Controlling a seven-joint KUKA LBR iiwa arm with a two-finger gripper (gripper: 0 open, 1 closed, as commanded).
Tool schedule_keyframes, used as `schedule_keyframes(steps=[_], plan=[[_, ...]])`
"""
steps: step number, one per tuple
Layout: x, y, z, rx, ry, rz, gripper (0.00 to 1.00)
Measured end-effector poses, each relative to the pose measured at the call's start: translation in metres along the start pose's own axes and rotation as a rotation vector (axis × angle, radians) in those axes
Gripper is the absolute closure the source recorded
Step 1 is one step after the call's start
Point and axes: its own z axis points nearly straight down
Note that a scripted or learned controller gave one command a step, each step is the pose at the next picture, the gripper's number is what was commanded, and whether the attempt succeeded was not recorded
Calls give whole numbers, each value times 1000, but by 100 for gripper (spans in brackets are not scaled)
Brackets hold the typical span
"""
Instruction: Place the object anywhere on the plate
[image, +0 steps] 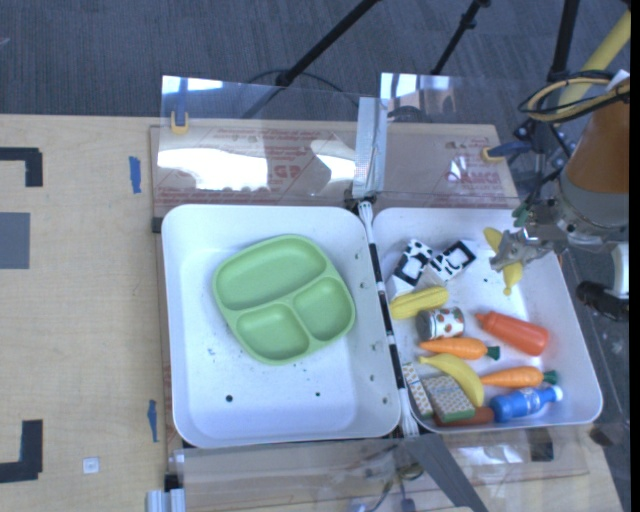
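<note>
A green divided plate (283, 297) lies in the left bin (200, 400), nearer its back. My gripper (518, 248) hangs over the back right of the right bin (585, 390). A small curved yellow object (509, 272) is held between its fingers; one yellow end sticks out at the upper left and the other below. The yellow object looks lifted a little above the bin floor. The plate is far to the gripper's left, across the divider between the bins.
The right bin holds two black-and-white patterned blocks (432, 260), a yellow piece (419, 301), a small can (445, 322), three orange carrot-like toys (514, 332), a banana (456, 375), a blue bottle (521, 403) and a brown block (447, 398). Clear panels (260, 150) stand behind both bins.
</note>
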Motion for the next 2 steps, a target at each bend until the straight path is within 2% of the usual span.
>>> schedule_keyframes(steps=[1, 2], plan=[[49, 35, 44, -28, -8, 0, 100], [117, 46, -19, -6, -1, -35, 100]])
